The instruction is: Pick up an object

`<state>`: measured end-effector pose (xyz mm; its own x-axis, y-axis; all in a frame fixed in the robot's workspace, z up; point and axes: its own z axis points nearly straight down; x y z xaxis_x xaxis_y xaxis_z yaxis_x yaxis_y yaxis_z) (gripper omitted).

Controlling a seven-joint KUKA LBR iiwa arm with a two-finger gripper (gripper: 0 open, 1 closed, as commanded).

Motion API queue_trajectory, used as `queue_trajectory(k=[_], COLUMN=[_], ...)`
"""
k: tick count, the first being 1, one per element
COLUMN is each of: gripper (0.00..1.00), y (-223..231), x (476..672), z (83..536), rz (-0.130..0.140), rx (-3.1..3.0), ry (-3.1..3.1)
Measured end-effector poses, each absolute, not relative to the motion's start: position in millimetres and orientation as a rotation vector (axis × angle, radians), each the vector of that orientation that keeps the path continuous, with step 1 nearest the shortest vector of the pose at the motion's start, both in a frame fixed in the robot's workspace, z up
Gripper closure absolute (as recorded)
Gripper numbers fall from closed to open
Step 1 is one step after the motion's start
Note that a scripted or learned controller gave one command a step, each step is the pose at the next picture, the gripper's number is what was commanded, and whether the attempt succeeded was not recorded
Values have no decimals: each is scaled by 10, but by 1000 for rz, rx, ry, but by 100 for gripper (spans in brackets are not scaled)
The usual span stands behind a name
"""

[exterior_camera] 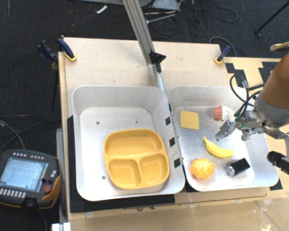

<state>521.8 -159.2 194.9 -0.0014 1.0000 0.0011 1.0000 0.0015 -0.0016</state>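
The right bin [260,177] holds a flat yellow square [189,120], a small pink and white object [221,112], a banana [217,149], an orange [202,169] and a short black cylinder [238,167]. My gripper [235,132] hangs over the right part of this bin, just above and right of the banana and below the pink object. Its two fingers [226,130] stand apart, open, with nothing between them. The grey arm with its orange band enters from the right edge.
The left bin [86,105] holds a yellow three-compartment tray [135,158]. A slanted metal pole [142,28] ends at the seam between the bins. Clamps sit on the bench's back corners. A teach pendant [21,177] lies at the lower left, off the bench.
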Motion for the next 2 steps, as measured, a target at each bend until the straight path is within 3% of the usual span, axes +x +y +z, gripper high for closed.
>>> queue_trajectory(k=[1, 2], gripper=[0, 0], y=[-1593, -1561], x=[5219, 5191], z=[1949, 1311], rz=[0, 5], rx=[-2220, -2218], ry=[-2221, -2217])
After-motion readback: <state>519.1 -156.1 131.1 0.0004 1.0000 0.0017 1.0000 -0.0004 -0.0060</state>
